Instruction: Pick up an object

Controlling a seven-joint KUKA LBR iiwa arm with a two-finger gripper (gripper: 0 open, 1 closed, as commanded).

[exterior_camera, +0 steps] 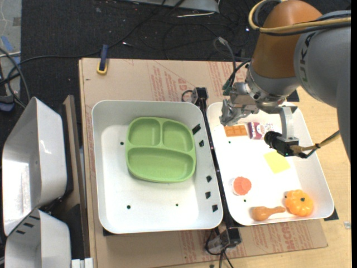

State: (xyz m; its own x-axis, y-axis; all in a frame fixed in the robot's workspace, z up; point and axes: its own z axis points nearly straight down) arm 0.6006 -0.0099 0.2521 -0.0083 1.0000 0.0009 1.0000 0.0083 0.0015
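Two white bins sit side by side on the desk (150,74). The left bin (106,149) has a green tray (160,149) lying flat in the middle. The right bin (312,177) has the small things I could pick: an orange block (235,130), a yellow square (277,162), a round orange piece (241,185), a little pumpkin (298,202) and a tan gourd (266,211). They lie apart, so each is easy to reach. My end effector (231,113) hangs near the top of the right bin, just above the orange block. I think I am aiming at that block. I cannot tell if the end effector is open or closed.
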